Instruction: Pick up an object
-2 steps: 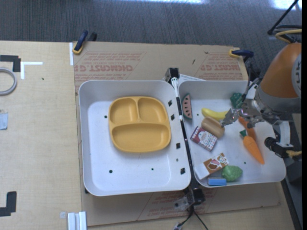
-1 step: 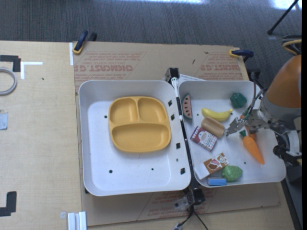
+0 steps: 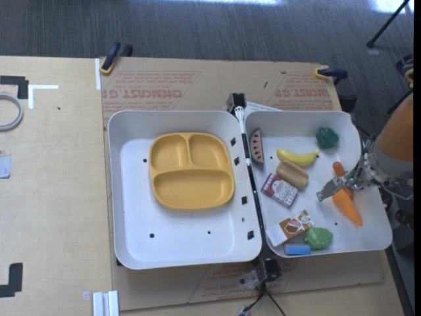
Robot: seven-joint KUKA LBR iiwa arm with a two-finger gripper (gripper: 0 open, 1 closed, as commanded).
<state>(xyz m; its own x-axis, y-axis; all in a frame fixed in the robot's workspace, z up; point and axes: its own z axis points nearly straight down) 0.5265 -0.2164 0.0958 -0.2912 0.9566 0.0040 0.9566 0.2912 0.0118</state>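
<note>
The arm (image 3: 400,143) comes in from the right and its gripper (image 3: 334,191) sits low in the right bin (image 3: 368,242), toward that bin's right side. The metal fingers (image 3: 327,193) point left, and whether the jaws are spread or pressed together cannot be told at this size. The carrot (image 3: 347,204) lies just beside the fingers, on their near-right side, with its tip aimed near and right; its upper end seems to touch the gripper, but nothing shows between the jaws. A small orange piece (image 3: 338,169) lies just far of the gripper.

Further left in the same bin, a hot dog (image 3: 292,174) lies near the middle with a banana (image 3: 297,155) just far of it and a red-and-white packet (image 3: 279,190) just near it. A watermelon slice (image 3: 256,146) rests against the bin's left wall. A dark green lump (image 3: 327,137) sits in the far right part. Along the near edge lie a small carton (image 3: 296,224), a light green lump (image 3: 318,237) and a blue block (image 3: 297,249), close together.

The left bin (image 3: 131,236) holds a yellow divided plate (image 3: 192,170) in its far half.
</note>
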